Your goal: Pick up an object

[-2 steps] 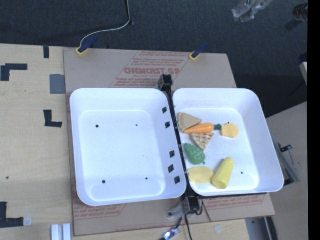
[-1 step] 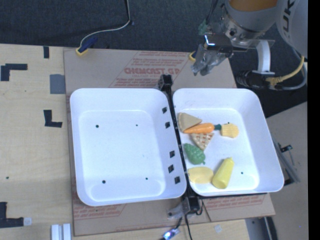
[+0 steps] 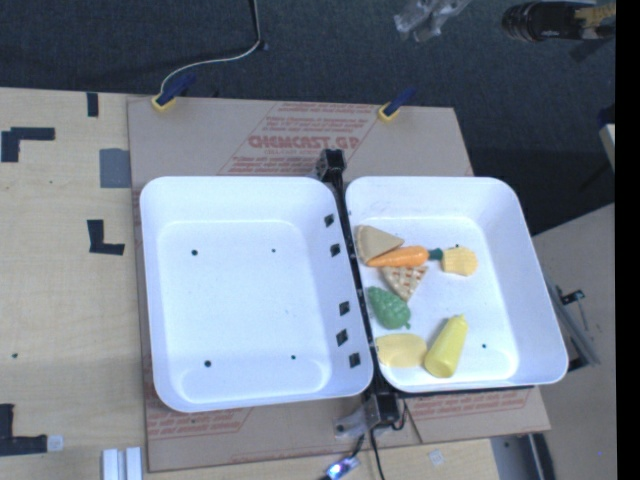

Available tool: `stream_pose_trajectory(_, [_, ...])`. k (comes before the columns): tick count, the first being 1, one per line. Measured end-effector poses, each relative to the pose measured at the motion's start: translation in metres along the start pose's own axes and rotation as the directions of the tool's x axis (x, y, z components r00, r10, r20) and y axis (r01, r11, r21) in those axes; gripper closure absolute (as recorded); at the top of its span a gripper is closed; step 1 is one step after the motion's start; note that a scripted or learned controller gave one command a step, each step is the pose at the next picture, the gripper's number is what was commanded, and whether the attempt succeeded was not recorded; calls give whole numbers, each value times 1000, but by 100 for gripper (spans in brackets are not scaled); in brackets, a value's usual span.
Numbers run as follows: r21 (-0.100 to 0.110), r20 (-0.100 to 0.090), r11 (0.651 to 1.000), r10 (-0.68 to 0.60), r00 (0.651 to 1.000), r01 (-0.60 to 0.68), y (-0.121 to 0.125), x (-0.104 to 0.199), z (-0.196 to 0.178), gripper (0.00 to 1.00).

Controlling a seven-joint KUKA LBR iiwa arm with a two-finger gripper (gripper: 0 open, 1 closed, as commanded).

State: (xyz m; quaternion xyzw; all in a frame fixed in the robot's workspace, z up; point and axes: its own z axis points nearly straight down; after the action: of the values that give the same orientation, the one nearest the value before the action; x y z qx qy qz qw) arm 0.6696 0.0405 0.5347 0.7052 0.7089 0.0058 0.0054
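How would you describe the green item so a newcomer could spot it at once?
Start at the right-hand white bin, then look along its left wall by the centre divider. The green toy lies there, below the carrot and above the pale yellow piece. It is the only green, bumpy object.

Even, bright overhead light washes the white bins (image 3: 250, 193) nearly featureless, with soft, faint shadows. The gripper (image 3: 432, 10) at the top edge is motion-blurred and pale.

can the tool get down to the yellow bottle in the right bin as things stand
Probably yes. The yellow bottle lies in the right bin with nothing on top of it, only a pale yellow piece beside it. The tool is high above.
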Motion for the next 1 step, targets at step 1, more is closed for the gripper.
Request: stream_pose_trajectory(1, [30, 1, 1000, -1, 1000, 1, -4, 61, 135, 100])
